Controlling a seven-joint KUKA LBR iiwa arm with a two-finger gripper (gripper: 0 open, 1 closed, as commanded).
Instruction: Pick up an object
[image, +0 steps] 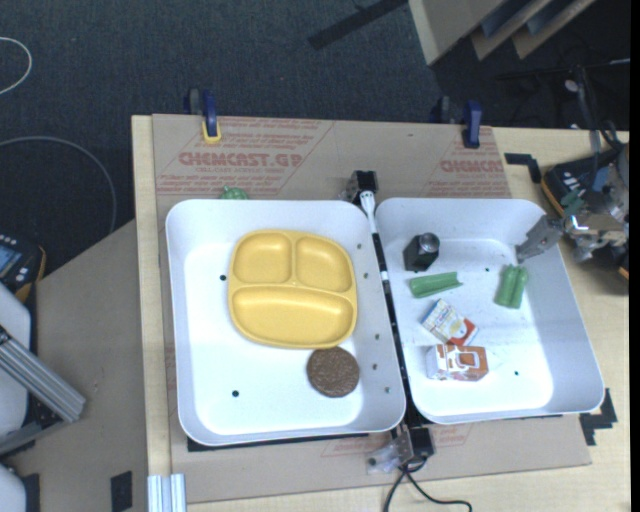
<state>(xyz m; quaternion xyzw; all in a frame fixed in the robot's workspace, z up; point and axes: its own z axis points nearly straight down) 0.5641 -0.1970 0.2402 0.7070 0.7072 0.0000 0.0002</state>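
Gripper (532, 245) sits at the right bin's (560, 395) far right edge, just above a green block (511, 287); I can't tell its state. That bin also holds a second green piece (433, 284), a black object (423, 251) and two small packets (456, 345). Left bin (200, 400): yellow tray (292, 287), brown disc (332, 371).

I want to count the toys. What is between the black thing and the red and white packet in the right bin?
In the camera view, a green piece and a small white packet lie between the black thing and the red and white packet.
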